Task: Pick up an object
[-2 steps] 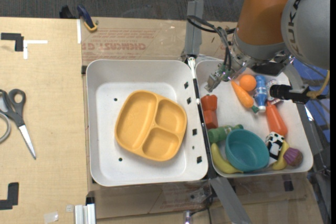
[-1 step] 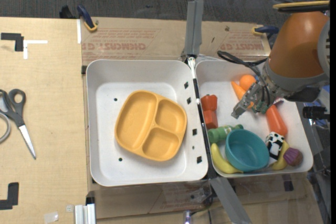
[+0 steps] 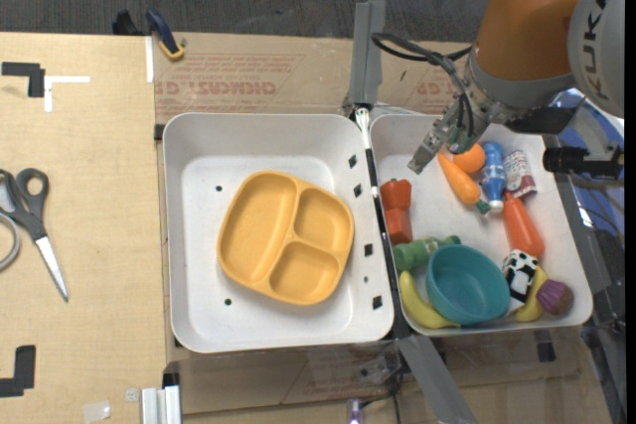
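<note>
My tool (image 3: 444, 140) hangs over the right bin (image 3: 574, 243), its fingers spread and pinching nothing (the carrot (image 3: 459, 179) lies just at its 5 o'clock, near the blue bottle (image 3: 493, 176)).

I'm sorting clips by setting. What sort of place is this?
Likely a robotics lab test bench, not a kitchen. Two white bins sit on cardboard, one holding a yellow divided plate, the other toy food such as a carrot. A grey and orange arm reaches in, and scissors lie on the bench.
</note>
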### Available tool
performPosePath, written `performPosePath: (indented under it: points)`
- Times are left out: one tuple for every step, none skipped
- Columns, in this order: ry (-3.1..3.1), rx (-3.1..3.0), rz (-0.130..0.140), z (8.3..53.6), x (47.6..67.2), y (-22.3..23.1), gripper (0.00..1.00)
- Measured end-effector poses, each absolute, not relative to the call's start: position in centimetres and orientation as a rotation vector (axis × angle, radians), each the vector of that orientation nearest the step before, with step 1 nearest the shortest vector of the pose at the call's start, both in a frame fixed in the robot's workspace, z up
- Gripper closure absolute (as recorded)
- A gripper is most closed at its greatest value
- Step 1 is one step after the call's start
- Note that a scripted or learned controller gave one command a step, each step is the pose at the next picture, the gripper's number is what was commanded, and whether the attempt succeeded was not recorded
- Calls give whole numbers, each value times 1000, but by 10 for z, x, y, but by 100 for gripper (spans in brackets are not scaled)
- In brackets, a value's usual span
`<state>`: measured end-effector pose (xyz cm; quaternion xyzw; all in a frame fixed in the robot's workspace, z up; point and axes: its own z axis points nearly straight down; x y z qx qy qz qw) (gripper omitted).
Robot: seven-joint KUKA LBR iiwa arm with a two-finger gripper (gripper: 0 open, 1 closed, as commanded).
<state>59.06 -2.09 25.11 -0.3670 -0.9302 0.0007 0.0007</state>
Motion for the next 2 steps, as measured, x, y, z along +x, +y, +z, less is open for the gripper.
performPosePath:
  points:
    - [-2830,-1359,6,234,636,6,100]
    - [-2983,-974,4,228,606,-66,100]
